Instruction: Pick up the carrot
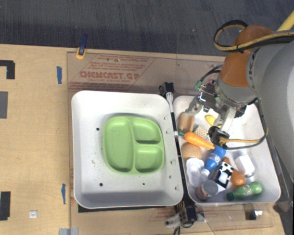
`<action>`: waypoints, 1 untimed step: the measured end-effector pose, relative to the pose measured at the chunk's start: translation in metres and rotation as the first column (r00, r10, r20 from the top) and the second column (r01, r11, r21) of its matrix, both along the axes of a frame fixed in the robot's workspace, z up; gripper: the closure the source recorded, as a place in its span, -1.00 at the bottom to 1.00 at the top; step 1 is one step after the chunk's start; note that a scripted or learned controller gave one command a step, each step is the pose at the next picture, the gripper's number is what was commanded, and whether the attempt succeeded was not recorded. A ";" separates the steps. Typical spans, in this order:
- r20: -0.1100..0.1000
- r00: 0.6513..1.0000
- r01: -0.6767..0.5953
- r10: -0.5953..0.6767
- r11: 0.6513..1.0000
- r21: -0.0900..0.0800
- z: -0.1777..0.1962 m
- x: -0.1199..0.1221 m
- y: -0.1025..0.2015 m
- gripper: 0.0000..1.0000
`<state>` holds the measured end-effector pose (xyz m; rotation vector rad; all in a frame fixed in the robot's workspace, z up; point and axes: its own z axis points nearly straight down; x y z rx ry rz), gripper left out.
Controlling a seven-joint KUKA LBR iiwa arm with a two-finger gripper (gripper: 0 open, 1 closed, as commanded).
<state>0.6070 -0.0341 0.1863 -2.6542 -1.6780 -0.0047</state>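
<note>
The orange carrot (pixel 199 139) lies in the right bin (pixel 270 157), near its left wall, pointing toward the right. My gripper (pixel 208 113) hangs just above and behind the carrot, over the back of that bin. Nothing shows between its tips. A brown cylinder (pixel 187 122) stands just left of the gripper and a yellow piece (pixel 210 119) lies under it.
The right bin is crowded: a tan bread-like lump (pixel 191 151), a white bottle (pixel 194 168), a blue bottle (pixel 213 159), a black-and-white item (pixel 224 173), an orange ball (pixel 238 178) and a green bottle (pixel 244 191). The left bin (pixel 83 136) holds a green divided plate (pixel 133 144).
</note>
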 end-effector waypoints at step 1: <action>-0.008 0.999 -0.050 0.050 0.999 -0.001 -0.002 -0.052 0.000 -1.00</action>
